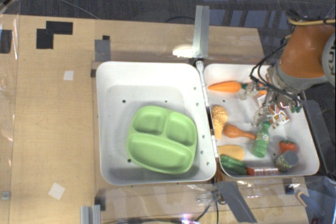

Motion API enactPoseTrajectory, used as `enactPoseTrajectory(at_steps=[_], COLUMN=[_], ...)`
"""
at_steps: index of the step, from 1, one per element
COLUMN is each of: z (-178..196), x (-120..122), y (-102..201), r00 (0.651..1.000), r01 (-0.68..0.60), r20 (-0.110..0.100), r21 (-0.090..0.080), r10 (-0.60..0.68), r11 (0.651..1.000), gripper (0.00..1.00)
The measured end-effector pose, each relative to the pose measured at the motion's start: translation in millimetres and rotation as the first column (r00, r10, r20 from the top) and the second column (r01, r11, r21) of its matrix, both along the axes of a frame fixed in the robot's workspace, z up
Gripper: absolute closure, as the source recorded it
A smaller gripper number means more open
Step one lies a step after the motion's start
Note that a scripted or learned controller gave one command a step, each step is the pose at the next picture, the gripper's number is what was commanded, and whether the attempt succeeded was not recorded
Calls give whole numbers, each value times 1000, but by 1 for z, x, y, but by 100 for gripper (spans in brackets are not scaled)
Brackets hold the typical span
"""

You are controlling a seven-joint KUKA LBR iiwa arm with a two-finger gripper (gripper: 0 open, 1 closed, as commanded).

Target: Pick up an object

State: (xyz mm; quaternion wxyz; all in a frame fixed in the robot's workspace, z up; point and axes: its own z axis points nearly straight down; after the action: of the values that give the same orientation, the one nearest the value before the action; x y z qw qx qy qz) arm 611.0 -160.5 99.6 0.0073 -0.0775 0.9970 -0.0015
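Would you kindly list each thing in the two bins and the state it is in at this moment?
green divided plate: flat, right way up, in the left bin
carrot: lying on its side, right bin
corn cob: lying down by the divider
green bottle: lying tilted
tomato: resting on the bin floor
gripper: low over the right bin

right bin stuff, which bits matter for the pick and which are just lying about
For the pick:
- two-finger gripper, down in the right white bin
- small green plastic bottle
- orange toy carrot
- toy corn cob
- orange toy drumstick

Lying about:
- green three-section plate in the left white bin
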Motion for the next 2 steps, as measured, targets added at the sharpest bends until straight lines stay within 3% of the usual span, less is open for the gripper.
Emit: enactPoseTrajectory(at_steps=[1, 2], z=[-10, -9], x=[-35, -73], y=[-30, -24], r00=[999, 1000], r01=[38, 15], r20=[-2, 1], r21=[-1, 0], r10=[-38, -15], r11=[999, 1000], gripper=[0, 0])
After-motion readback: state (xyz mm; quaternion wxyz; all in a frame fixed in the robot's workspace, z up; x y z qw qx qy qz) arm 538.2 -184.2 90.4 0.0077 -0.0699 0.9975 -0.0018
